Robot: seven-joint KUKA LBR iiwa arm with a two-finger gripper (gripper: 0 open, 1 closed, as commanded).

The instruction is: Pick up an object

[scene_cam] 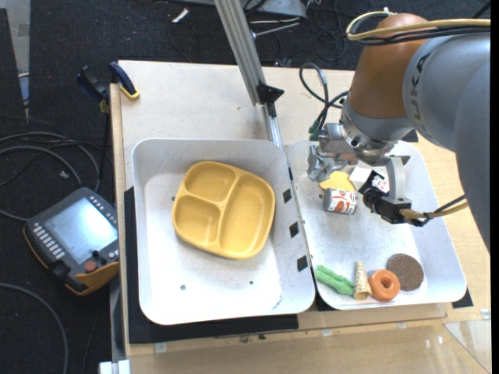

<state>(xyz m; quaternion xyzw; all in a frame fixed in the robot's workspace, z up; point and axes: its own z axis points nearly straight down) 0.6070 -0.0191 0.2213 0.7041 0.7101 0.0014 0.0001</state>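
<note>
Camera view: grey arm's two-finger gripper [331, 164] low in right white bin [437, 232], over small yellow block [340, 181]; how far it's spread, can't tell. Red-and-white can [341, 201] lies just below gripper. Green toy pod [334, 279], orange ring [384, 284], brown disc [405, 271] well below. Yellow 3-compartment plastic plate [224, 209] in left white bin [156, 287].
</note>
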